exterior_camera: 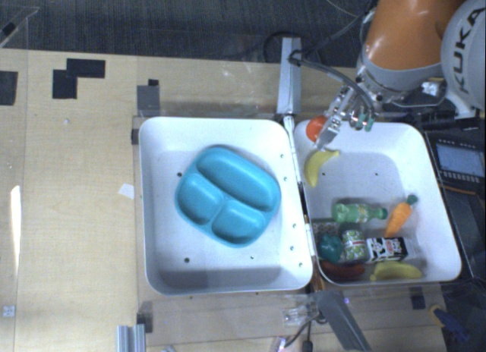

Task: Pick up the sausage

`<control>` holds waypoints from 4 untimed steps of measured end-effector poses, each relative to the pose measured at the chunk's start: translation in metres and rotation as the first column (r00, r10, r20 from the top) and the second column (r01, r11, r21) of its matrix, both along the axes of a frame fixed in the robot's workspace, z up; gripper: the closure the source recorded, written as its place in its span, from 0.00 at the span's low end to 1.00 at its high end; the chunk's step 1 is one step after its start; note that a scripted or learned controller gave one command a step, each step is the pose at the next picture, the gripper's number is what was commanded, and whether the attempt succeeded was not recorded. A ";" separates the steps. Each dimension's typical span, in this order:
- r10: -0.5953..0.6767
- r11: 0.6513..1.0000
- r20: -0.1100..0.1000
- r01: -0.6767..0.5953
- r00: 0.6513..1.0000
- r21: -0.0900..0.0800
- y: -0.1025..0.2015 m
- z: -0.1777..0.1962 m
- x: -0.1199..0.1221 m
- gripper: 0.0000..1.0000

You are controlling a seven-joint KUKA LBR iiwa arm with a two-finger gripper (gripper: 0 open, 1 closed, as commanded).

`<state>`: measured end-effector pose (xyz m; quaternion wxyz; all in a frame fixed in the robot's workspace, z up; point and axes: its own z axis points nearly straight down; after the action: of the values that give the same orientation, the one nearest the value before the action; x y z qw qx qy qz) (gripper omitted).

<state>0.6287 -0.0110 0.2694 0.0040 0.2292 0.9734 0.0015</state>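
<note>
A dark red-brown curved piece [343, 271], likely the sausage, lies against the front wall of the right bin [425, 153], partly under a teal round thing [330, 248]. My gripper [331, 134] hangs over the bin's far left corner, well away from that piece. A small orange-red object [313, 128] sits right beside the gripper's tip, and I cannot tell whether they touch. A yellow banana-like piece [320, 165] lies just below the tip.
Crowding the front of the right bin are a green bottle [358, 212], a carrot [399, 218], a black-and-white carton [381, 249] and a yellow banana [396, 271]. The left bin [159, 191] holds a blue divided plate [228, 195].
</note>
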 end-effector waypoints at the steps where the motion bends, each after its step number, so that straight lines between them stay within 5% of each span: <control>1: 0.390 0.921 0.004 -0.390 0.921 -0.004 0.005 0.011 0.021 1.00; 3: 0.387 0.922 0.027 -0.387 0.922 -0.009 0.008 0.039 0.026 1.00; 4: 0.308 0.951 0.001 -0.308 0.951 -0.004 -0.045 0.030 -0.011 1.00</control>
<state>0.6178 -0.0558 0.2993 0.0052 0.0745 0.9972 0.0003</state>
